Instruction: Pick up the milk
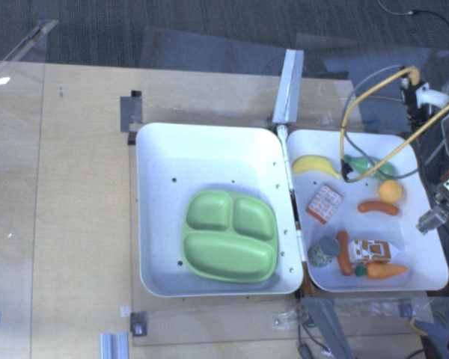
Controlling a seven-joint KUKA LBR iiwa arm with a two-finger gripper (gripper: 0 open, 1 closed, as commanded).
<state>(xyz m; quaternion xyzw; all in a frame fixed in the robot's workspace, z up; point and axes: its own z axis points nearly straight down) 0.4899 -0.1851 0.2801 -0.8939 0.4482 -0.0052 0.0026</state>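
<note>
- There are two white bins side by side on the wooden bench: the left bin (157, 200) and the right bin (426, 264).
- In the left bin lies one green plate (230, 235) with three compartments. It rests a little toward the near side of the bin.
- The right bin holds the small things. I count nine of them.
- One milk carton (373, 251) lies on its side near the front of the right bin. It is white with brown and red print.
- One carrot (386, 271) lies just in front of the milk carton, touching it or nearly so.
- There are two sausages: one (344, 253) is just to the left of the milk carton, and the other (379, 209) lies further back, under the orange.
- One grey round thing (324, 250) sits at the front left corner of the right bin.
- One red and white box (324, 203) lies in the middle left part.
- One banana (315, 166) is at the back left.
- One orange (391, 191) is toward the right.
- One green thing (370, 167) is at the back, partly hidden by cables.
- The gripper (436, 217) is at the right edge of the right bin, well apart from the milk carton. I cannot tell the state of its jaws, and nothing is seen in them.
</note>
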